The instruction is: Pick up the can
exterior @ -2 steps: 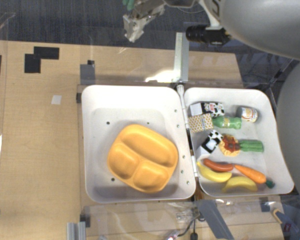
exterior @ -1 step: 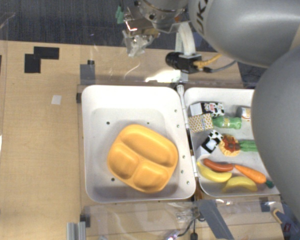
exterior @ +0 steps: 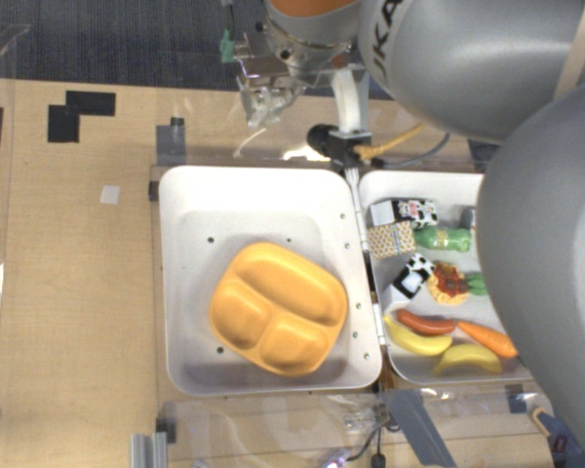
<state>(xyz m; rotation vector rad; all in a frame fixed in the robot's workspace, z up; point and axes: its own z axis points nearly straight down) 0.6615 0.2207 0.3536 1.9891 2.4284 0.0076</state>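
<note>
Can [exterior: 414, 211] lies on its side in right bin [exterior: 439, 180], far end, beside green bottle [exterior: 442, 239] | gripper [exterior: 265, 105] hangs beyond left bin [exterior: 171, 261], fingers' state: can't tell | I judge can light, rigid, slick; grab across mid-body, may roll.

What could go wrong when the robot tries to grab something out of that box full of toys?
1. The right bin is crowded: banana, carrot, hot dog and small cartons lie packed together, so the gripper might nudge or grab the wrong toy.
2. The gripper sits above the far edge of the left bin, away from the toys; it has to cross the rim between the bins and could clip it.
3. I cannot clearly pick out a can; the big grey arm covers part of that bin.
</note>
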